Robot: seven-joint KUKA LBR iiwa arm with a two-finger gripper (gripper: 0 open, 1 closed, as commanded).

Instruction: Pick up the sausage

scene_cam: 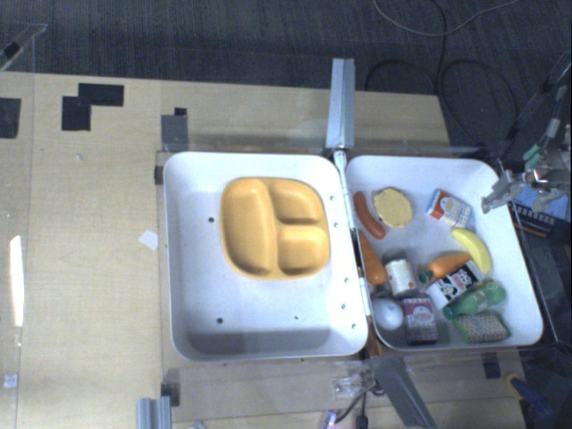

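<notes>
**Sausage lay at the left edge of the crowded right bin**

On the surface, the left bin held a yellow tray with three compartments. Just right of the divider, in the right bin, the sausage lay at a slant against the left wall, near the far end. A round cracker sat just beside it on the right, close but seemingly not touching. Below the sausage an orange carrot ran along the same wall, then a white egg.

Further right stood a small can, a dark tin, a second carrot, a milk carton with a cow pattern, a small carton with red print too small to read, a banana, a green bottle and a sponge.

The tool hung at the bin's far right rim, well apart from the sausage; whether its grip was wide or narrow could not be told. The arm was cut off at the right edge.
</notes>
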